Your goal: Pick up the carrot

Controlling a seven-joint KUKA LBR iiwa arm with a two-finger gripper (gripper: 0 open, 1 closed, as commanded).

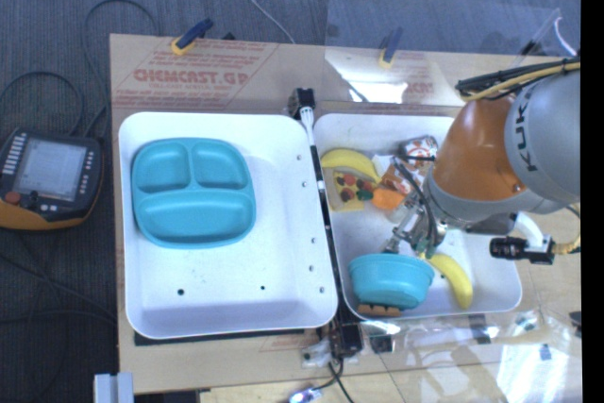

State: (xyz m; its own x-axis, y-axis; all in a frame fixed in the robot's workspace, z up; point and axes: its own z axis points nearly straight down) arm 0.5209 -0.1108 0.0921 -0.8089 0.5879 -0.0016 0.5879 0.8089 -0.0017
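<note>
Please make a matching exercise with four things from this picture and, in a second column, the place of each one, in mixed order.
1. divided plate
2. blue bowl
3. carrot
4. teach pendant

a. floor, left of the bench
b. left bin
c. right bin, near front wall
d. right bin, beside the gripper

Pairs: 1-b, 2-c, 3-d, 4-a

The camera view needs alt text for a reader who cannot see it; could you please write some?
A grey and orange arm reaches into the right bin, its hand low beside a carrot, a blue bowl and two bananas. The left bin holds a blue tray.
</note>
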